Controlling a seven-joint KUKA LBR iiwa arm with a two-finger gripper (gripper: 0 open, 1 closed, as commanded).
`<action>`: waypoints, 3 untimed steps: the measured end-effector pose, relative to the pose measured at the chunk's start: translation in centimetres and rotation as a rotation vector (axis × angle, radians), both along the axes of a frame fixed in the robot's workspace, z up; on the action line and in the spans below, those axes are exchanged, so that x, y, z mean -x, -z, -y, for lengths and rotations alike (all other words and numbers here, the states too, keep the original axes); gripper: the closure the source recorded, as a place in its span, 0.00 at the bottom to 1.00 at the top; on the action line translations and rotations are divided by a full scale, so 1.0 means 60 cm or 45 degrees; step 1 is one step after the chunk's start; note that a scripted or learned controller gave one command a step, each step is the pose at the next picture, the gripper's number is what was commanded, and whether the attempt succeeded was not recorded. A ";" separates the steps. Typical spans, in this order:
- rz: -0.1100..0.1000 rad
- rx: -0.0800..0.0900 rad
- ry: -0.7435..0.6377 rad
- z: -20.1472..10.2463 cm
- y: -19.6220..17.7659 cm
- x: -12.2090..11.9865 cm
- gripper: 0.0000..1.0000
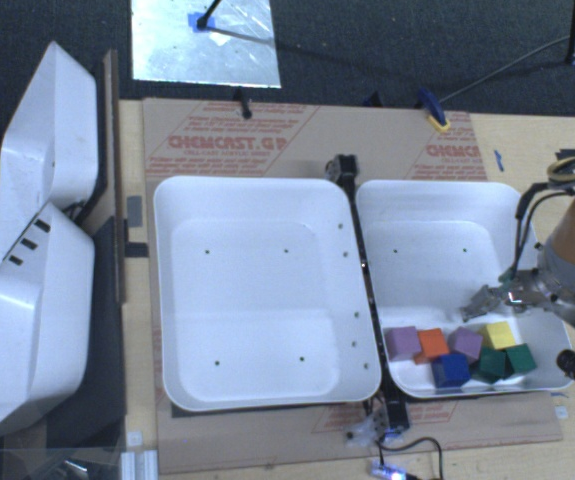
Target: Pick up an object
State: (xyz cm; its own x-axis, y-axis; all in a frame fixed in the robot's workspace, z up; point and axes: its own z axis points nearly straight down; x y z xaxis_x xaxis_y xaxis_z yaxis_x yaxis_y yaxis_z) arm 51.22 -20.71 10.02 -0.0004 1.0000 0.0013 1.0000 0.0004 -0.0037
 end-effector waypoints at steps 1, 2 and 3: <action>0.007 0.003 0.000 0.001 -0.022 -0.002 1.00; 0.012 0.004 -0.001 -0.004 -0.125 0.000 1.00; 0.012 0.004 -0.001 0.000 -0.222 -0.016 1.00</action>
State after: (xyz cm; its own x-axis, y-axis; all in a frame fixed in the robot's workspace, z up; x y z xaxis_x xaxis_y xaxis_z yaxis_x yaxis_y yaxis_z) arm 52.15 -20.73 23.34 -0.0009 1.0000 -0.0017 1.0000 0.0009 0.0058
